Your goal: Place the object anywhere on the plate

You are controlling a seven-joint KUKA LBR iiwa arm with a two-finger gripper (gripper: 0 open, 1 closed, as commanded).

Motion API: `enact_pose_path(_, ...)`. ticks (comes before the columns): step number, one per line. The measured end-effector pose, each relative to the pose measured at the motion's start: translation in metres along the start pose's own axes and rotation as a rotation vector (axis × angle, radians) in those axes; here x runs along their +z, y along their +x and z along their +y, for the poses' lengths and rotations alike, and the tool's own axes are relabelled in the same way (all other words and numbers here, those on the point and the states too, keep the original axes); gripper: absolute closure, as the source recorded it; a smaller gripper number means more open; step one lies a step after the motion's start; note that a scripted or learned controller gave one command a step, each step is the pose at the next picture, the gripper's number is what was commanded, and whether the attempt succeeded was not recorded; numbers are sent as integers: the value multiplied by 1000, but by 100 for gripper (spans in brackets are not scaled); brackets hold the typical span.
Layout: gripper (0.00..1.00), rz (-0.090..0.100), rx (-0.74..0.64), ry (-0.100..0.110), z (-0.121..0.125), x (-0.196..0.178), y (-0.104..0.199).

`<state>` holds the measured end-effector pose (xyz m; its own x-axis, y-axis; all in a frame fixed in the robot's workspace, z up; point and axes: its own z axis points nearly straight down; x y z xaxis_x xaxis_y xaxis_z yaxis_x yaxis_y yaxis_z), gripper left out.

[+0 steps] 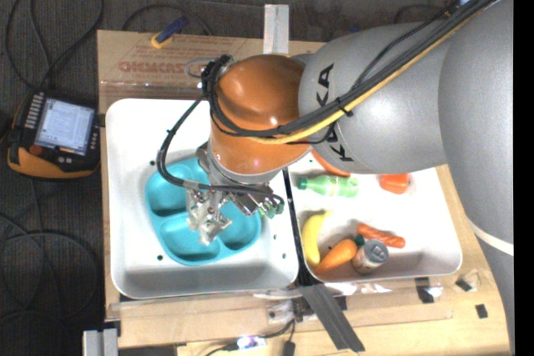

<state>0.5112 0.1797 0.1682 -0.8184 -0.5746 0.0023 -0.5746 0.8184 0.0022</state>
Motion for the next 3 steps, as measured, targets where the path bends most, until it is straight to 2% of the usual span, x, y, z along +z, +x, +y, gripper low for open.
enact_pose_path(1,0,0,0,0,0,0,0)
enact_pose_path(2,100,0,1,-2,0,-7,-1)
enact_pose_path(3,100,-2,-63,0,34,-13,-47)
